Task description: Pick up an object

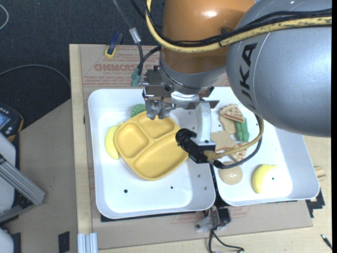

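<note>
Grey arm link (pixel 284 57) and its orange band (pixel 202 15), closest to the lens, loom over the far half of both bins. Below the band hangs the hand (pixel 159 109), down at the far rim of a yellow divided plate (pixel 150 146). Cannot tell whether apart, together or clamped: too much hidden by the wrist.

Lies tilted in the left bin (pixel 105 194), that plate, spreading from right under the hand toward the camera. Just beside the hand on the view's left, a small green piece (pixel 138 109). Farther that way and nearer the camera, a yellow crescent (pixel 110 141) touching the plate's edge.

On the view's right of the hand, in the right bin (pixel 297 162): a tan wedge (pixel 230 112), a green stick (pixel 241 129) beside it, a pale round disc (pixel 230 174) and a yellow lump (pixel 265 177) nearer the camera. Black cable fitting (pixel 194 147) between hand and disc, above the seam of the bins.

Under both bins, a pale brown worktop (pixel 79 141) with faded red lettering at its far edge. Beyond the hand, a blue and yellow clip (pixel 111 45) on that edge. Around the worktop, dark floor (pixel 42 25); at the near corner on the view's left, a metal rail (pixel 21 181).
</note>
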{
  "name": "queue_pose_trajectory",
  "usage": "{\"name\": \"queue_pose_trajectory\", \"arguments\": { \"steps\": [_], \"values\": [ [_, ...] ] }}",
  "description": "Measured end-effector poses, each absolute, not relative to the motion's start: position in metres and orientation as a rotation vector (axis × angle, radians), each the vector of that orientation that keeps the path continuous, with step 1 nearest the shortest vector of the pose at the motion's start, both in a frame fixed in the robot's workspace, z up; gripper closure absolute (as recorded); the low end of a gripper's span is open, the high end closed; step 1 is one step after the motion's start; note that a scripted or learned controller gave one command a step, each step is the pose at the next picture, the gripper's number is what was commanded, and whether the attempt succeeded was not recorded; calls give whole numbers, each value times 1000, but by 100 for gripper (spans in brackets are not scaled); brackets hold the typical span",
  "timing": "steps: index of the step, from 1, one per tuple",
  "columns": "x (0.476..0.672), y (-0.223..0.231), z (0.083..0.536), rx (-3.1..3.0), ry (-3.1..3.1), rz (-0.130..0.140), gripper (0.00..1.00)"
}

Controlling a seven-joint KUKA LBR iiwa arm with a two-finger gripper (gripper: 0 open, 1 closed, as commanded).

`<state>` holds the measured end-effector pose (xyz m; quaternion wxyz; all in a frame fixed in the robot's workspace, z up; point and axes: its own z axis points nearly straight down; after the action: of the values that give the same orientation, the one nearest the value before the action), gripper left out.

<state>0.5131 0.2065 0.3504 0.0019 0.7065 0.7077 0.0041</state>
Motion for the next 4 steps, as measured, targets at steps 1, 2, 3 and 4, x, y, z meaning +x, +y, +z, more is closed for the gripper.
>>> {"name": "queue_pose_trajectory", "arguments": {
  "steps": [1, 2, 3, 4],
  "values": [
    [477, 225, 283, 2222, 2228, -13, 100],
    [480, 211, 469, 2215, 2218, 31, 100],
    [479, 213, 469, 2216, 2225, 4, 100],
    [480, 213, 479, 2213, 2226, 6, 100]
  ]
}}
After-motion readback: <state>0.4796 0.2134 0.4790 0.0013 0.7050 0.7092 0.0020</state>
